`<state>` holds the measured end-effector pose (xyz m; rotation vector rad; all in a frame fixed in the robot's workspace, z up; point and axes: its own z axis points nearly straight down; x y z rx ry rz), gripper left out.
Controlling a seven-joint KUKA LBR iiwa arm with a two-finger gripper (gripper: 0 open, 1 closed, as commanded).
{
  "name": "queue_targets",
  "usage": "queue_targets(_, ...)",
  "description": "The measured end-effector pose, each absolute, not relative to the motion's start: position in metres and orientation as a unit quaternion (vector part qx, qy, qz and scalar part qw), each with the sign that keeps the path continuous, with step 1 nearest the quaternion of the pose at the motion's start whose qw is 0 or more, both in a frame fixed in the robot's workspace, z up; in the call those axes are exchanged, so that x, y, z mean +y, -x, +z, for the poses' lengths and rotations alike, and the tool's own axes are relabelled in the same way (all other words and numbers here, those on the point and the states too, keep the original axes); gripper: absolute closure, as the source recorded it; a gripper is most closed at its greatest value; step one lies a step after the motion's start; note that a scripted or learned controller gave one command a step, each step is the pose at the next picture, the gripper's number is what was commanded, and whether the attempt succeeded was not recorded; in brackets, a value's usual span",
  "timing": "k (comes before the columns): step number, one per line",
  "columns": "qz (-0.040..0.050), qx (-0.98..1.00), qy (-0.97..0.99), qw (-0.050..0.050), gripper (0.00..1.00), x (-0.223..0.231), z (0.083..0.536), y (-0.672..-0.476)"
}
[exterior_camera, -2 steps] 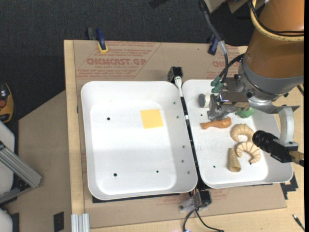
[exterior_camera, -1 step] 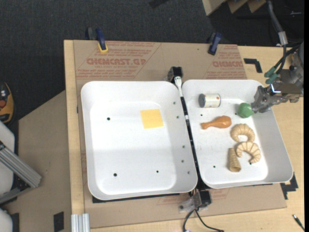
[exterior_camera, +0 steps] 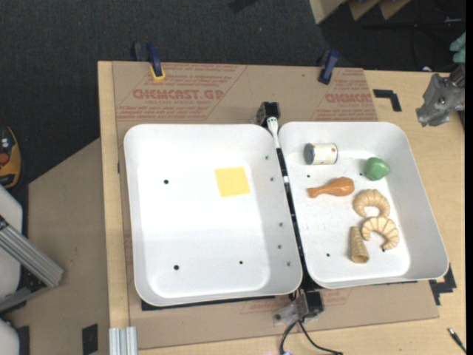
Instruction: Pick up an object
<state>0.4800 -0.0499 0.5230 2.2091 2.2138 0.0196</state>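
Note:
The left bin [exterior_camera: 148,198] holds a flat yellow square [exterior_camera: 232,182] near its middle. In the right bin [exterior_camera: 414,198] lie a small white cylinder [exterior_camera: 320,153], a green ball [exterior_camera: 376,168], an orange drumstick-shaped toy [exterior_camera: 331,189], two tan croissant-shaped pieces [exterior_camera: 371,202] [exterior_camera: 382,231] and a tan cone-like piece [exterior_camera: 358,245]. My grey gripper [exterior_camera: 441,102] is at the right edge of the view, outside the right bin and beyond its far right corner, apart from every object.
Both bins rest on a brown board [exterior_camera: 185,95] held by blue clamps [exterior_camera: 154,58] [exterior_camera: 328,65] at its far edge. A black hinge block [exterior_camera: 268,114] sits between the bins at the back. Cables [exterior_camera: 299,324] lie at the front.

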Motion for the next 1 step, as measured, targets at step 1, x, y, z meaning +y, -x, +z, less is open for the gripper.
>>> queue_targets(1, -0.0029, 0.709, -0.705, -0.004, 1.00, -0.0005, 0.4358, -0.4789)
